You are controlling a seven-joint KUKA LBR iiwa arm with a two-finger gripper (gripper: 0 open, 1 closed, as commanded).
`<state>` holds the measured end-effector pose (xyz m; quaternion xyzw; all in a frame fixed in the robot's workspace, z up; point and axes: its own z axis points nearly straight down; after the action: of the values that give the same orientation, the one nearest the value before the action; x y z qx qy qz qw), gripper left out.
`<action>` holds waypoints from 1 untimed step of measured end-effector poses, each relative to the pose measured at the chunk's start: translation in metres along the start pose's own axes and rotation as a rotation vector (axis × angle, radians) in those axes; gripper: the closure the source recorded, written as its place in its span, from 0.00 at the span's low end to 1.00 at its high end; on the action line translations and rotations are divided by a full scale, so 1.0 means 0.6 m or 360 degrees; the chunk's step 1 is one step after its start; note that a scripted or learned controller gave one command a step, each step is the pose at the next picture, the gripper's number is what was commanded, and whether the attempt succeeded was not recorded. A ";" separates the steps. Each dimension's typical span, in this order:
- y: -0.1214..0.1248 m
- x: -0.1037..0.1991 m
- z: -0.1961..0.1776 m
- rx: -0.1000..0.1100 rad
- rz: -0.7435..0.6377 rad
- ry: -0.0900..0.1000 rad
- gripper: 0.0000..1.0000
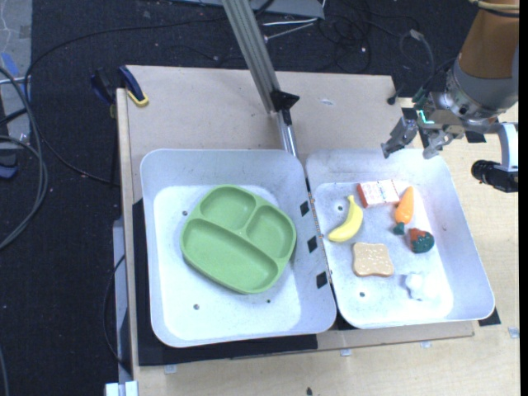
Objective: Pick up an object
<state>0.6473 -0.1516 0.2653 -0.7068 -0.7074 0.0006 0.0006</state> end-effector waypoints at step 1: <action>0.001 0.000 -0.002 -0.0004 0.0000 -0.0001 0.00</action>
<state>0.6477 -0.1516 0.2665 -0.7067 -0.7075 -0.0001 -0.0004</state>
